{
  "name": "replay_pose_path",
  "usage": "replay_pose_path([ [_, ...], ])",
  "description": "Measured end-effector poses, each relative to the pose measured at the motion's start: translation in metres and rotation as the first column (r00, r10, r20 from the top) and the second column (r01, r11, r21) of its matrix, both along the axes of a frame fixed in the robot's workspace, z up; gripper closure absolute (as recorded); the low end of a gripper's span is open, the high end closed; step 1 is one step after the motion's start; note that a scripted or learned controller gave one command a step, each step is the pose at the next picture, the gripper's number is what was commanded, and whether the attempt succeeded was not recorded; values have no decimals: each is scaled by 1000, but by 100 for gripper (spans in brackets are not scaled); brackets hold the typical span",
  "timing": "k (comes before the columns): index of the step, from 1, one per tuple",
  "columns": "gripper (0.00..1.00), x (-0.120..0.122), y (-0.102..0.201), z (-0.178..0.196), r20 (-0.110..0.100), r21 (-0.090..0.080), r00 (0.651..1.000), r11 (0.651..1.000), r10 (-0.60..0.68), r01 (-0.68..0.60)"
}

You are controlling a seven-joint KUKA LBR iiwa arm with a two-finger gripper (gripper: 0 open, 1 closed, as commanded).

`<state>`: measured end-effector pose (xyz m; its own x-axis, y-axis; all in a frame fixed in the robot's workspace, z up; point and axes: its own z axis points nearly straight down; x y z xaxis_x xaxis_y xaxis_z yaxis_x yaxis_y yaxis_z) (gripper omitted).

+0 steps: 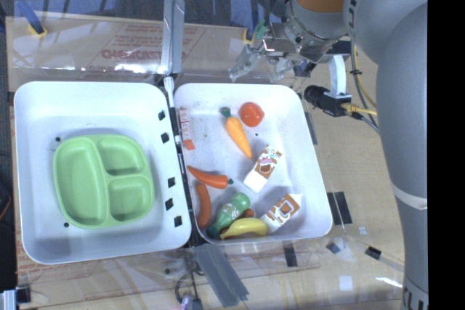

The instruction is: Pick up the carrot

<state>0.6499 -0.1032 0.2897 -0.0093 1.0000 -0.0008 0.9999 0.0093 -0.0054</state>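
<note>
Toward the upper middle of the right bin [309, 156] lies the carrot [238, 134], orange with a small green top, slanting from its leafy end at upper left down to its tip at lower right. It looks like a light, stiff toy with a smooth skin that could slide between fingers, so the thick part just below the green top seems the best place to pinch, across its width.

Just up and right of the carrot sits a tomato [251, 114], close but apart. Below and right of the carrot stands a small carton [264, 168], with a second carton [282, 210] further down. Below and left of the carrot lie a sausage [208, 176], another sausage [203, 204], a green bottle [231, 210] and a banana [244, 229].

Left of the carrot, the left bin [29, 178] holds a green divided plate [103, 181].

Above the carrot, beyond the bin's far rim, hangs the gripper [263, 63], apparently spread open and grasping nothing.
</note>
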Motion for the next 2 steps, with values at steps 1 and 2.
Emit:
replay_pose_path([
  [1, 0, 7, -23, -105, 0, 1, 986, 986, -169, 169],
  [2, 0, -34, -5, -186, 29, -8, 996, 996, -86, 86],
])
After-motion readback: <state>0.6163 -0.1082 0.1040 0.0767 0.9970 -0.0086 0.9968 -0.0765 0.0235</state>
